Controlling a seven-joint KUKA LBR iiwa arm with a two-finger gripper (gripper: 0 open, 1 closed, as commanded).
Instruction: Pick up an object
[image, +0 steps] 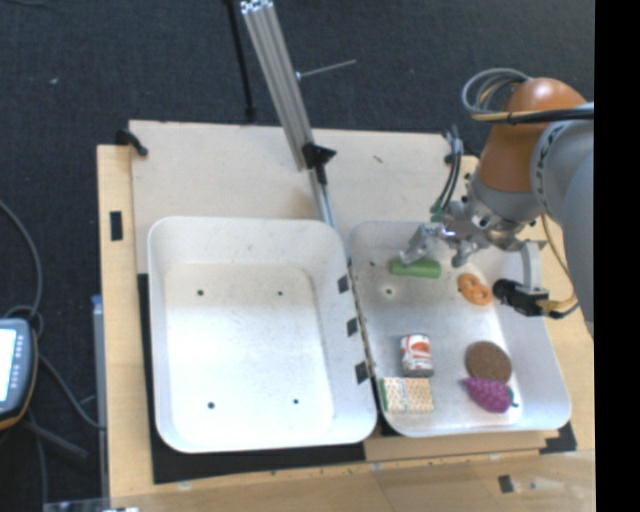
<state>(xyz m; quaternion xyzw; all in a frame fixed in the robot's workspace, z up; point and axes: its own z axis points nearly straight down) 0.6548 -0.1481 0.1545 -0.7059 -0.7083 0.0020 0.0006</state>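
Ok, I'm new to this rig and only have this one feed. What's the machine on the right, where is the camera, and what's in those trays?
The feed comes from one fixed camera above the bench, looking down at a slant. The grey machine with the orange band is a robot arm reaching in from the right; its gripper hovers over a green object at the back of the right bin. I cannot tell whether it holds anything. That bin also contains an orange piece, a small red-and-white can, a brown round object, a purple grape bunch and a patterned flat packet. The left bin sits alongside.
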